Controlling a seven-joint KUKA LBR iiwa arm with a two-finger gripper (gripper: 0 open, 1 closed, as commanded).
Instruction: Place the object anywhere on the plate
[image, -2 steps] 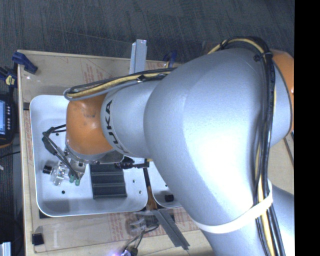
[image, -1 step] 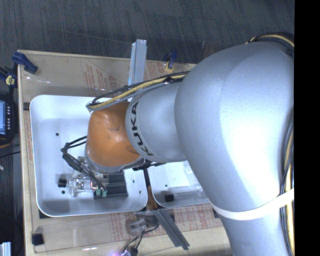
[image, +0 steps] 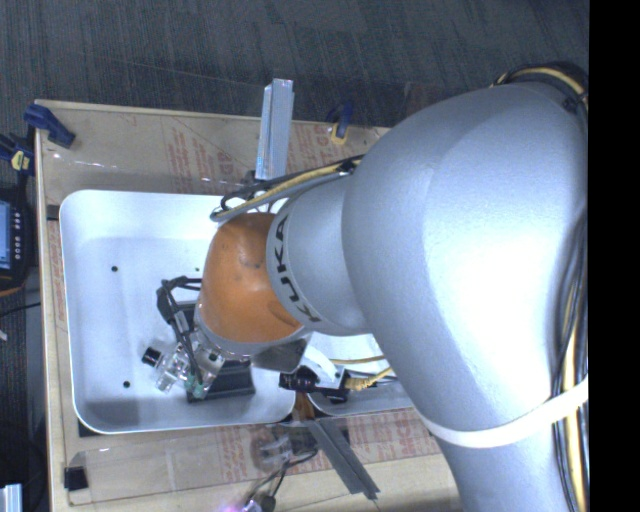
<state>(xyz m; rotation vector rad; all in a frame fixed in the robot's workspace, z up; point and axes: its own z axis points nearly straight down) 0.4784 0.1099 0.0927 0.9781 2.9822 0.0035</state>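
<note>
One blue clamp (image: 48, 122) at corner; arm (image: 440, 250) screens bin (image: 105, 310), hand (image: 180, 368) inside.

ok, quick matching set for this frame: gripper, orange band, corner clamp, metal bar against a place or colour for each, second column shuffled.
Things:
1. gripper
2. orange band
3. corner clamp
4. metal bar

Place or colour:
A. blue
B. over the right side of the white bin, just above the gripper
C. upright beyond the bin's far rim
D. low inside the bin, close to its near wall

Pairs: 1-D, 2-B, 3-A, 4-C
</note>
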